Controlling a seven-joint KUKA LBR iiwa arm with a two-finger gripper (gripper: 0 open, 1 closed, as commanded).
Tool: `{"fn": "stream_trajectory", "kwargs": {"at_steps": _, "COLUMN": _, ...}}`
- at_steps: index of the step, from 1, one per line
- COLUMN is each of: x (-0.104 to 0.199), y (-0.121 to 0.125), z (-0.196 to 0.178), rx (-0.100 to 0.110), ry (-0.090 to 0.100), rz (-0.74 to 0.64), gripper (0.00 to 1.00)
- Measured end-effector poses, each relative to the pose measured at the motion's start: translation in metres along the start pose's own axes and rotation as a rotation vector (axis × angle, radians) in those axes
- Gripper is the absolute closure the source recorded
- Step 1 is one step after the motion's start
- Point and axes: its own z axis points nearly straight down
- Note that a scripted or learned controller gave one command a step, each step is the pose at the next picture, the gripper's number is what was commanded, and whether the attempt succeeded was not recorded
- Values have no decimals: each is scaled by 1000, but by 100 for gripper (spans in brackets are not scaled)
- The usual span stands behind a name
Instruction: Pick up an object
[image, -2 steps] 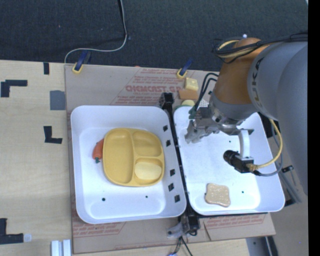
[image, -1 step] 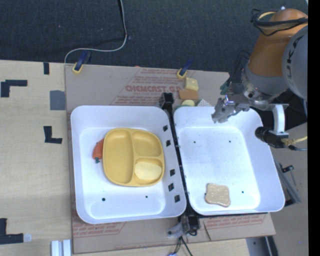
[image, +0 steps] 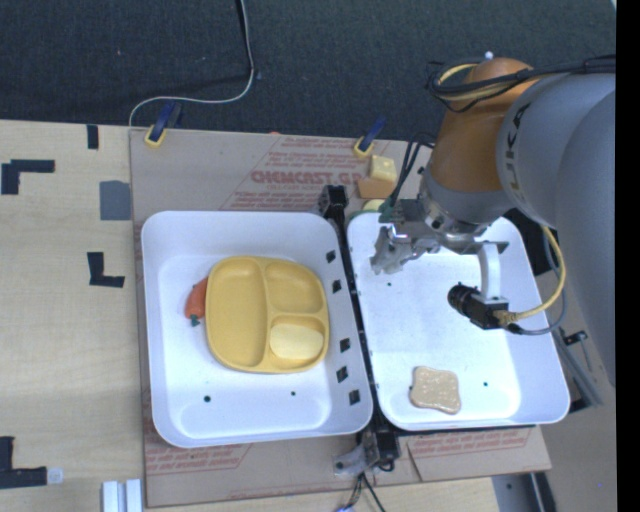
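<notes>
In the camera view we take the divider between the two white bins (image: 345, 300) as our landmark. Just right of it, toward its far end, we see the gripper (image: 385, 258) hanging over the bare floor of the right bin (image: 440, 330), its two fingers pointing down and a little apart, with nothing between them; we judge it open and empty, though the gap is small and partly in shadow. The likeliest thing to pick on that side is the tan bread-like slice (image: 436, 389), which lies flat near the front wall of the right bin, well right of the divider's near end and well apart from the gripper. Left of the divider sits a yellow sectioned plate (image: 262, 305), with a pale yellow round piece (image: 297, 341) in its near-right compartment, and an orange-red object (image: 196, 298) peeks out from under the plate's left edge. We judge the task to be at the approach step, with no grasp made yet. The next move, as we read it, calls for carrying the gripper toward the front of the right bin, centring it over the slice, and descending with the fingers spread enough to straddle a low, flat thing.
</notes>
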Motion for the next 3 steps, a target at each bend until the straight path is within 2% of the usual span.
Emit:
{"fn": "stream_trajectory", "kwargs": {"at_steps": 1, "x": -3, "y": 1, "z": -3, "rx": -4, "ry": -2, "rz": 3, "gripper": 0}}
{"fn": "stream_trajectory", "kwargs": {"at_steps": 2, "x": -86, "y": 13, "z": 137, "rx": 8, "ry": -4, "rz": 12, "gripper": 0}}
{"fn": "stream_trajectory", "kwargs": {"at_steps": 3, "x": -84, "y": 69, "z": 132, "rx": -7, "ry": -2, "rz": 2, "gripper": 0}}
